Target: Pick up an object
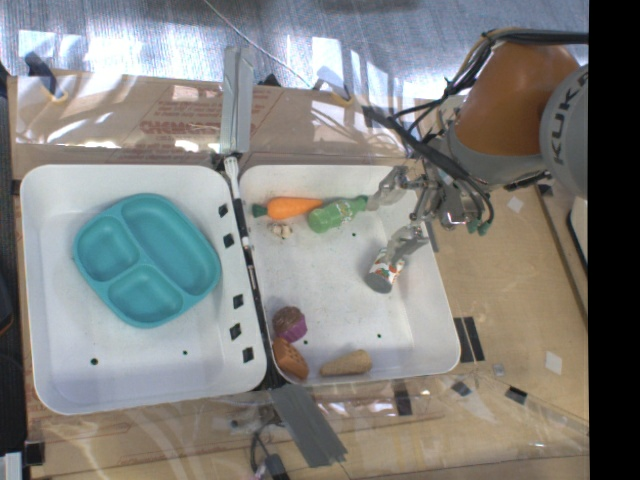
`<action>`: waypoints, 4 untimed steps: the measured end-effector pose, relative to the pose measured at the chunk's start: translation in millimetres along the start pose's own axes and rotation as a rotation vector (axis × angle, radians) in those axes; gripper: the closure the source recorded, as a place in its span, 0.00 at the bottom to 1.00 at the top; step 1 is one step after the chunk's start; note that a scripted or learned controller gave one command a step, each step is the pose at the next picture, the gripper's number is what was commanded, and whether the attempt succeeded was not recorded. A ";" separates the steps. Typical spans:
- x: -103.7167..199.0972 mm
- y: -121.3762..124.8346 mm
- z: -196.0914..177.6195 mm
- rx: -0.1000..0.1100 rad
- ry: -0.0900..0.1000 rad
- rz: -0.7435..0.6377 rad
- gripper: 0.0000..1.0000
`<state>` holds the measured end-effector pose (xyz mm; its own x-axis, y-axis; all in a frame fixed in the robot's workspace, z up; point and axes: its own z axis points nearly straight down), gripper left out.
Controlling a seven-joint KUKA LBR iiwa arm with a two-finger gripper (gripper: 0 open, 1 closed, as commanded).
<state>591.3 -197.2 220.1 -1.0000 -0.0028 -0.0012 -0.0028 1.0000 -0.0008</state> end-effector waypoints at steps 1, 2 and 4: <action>31.1 -3.2 123.9 0.000 0.000 0.132 0.00; 27.7 -1.5 110.9 0.002 -0.007 0.123 1.00; 101.2 44.9 21.6 0.000 -0.002 -0.282 1.00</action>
<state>490.0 -152.6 198.4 -0.9598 -0.2807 -0.0030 -0.2807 0.9598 -0.0011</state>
